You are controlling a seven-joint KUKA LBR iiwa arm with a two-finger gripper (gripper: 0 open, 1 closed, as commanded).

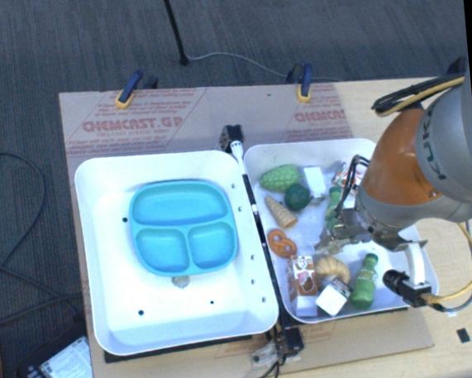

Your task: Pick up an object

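Note:
My gripper [338, 234] is low in the right bin [266, 223], at the middle of its right half, under the grey and orange wrist. Just below it lies a tan bread piece [332, 268], with a green bottle [365, 281] to its right. A white cube [331, 301] and a brown packet [302, 276] lie at the bin's front. To the gripper's left are a pretzel [281, 242], a tan cone [282, 213], a dark green ball [297, 196] and a bumpy light green fruit [279, 177]. A white block [314, 176] sits near the back.
The left bin [114, 304] holds a blue three-part tray [181, 227]. A black connector [401, 286] and a yellow cable [458, 291] hang at the right bin's front right corner. Two clamps [129, 88] hold the cardboard at the back.

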